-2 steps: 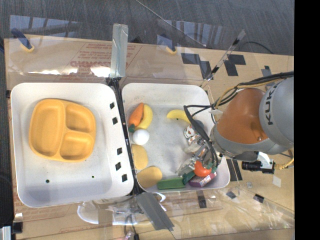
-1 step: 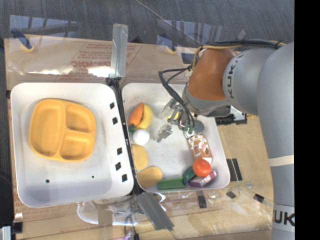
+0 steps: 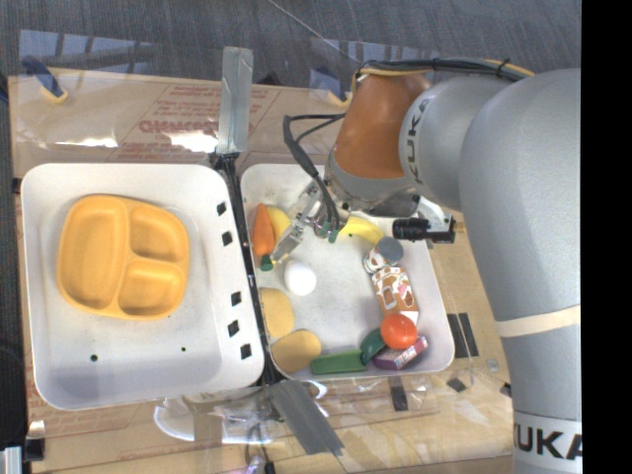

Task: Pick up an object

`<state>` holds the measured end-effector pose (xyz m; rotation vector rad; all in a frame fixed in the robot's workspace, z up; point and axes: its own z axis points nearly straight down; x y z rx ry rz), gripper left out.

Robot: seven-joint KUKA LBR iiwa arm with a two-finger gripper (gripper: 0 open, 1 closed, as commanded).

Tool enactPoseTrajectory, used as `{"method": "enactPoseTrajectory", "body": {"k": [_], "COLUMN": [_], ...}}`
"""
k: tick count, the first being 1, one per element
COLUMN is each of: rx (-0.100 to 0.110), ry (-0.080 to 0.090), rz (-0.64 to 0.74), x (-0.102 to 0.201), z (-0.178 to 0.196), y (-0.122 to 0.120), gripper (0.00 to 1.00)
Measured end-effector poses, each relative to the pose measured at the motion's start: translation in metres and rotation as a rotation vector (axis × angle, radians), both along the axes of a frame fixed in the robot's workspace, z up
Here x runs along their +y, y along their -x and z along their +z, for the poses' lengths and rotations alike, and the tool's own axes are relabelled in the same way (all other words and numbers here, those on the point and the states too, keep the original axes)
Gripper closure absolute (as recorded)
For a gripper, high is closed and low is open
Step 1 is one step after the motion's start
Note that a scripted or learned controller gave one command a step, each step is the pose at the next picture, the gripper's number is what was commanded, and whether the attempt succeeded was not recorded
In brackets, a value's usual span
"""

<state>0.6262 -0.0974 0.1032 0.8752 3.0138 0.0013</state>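
My gripper (image 3: 296, 233) hangs low in the right bin (image 3: 434, 304), near its back left corner. It sits just right of an orange carrot (image 3: 263, 231) and above a white ball (image 3: 300, 280). A yellow banana (image 3: 361, 230) lies close on its right, partly under the wrist. I see nothing clearly held by the gripper. The orange-banded wrist (image 3: 380, 136) hides the bin's back edge.
The right bin also holds two tan discs (image 3: 278, 312), a green cucumber (image 3: 341, 363), a red tomato (image 3: 399, 331), a purple piece (image 3: 405, 354) and an orange-and-white packet (image 3: 394, 286). A yellow divided plate (image 3: 120, 255) lies in the left bin (image 3: 59, 363).
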Motion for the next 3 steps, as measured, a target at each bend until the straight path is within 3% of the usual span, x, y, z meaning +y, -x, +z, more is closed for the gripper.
{"method": "enactPoseTrajectory", "body": {"k": [1, 2, 3], "rx": [-0.001, -0.011, -0.008], "ry": [0.003, 0.003, -0.001], "rz": [-0.207, -0.202, -0.389], "x": [0.002, 0.002, 0.027], "z": [-0.008, 0.008, 0.167], "y": [0.013, 0.009, -0.019], "gripper": [0.00, 1.00, 1.00]}}
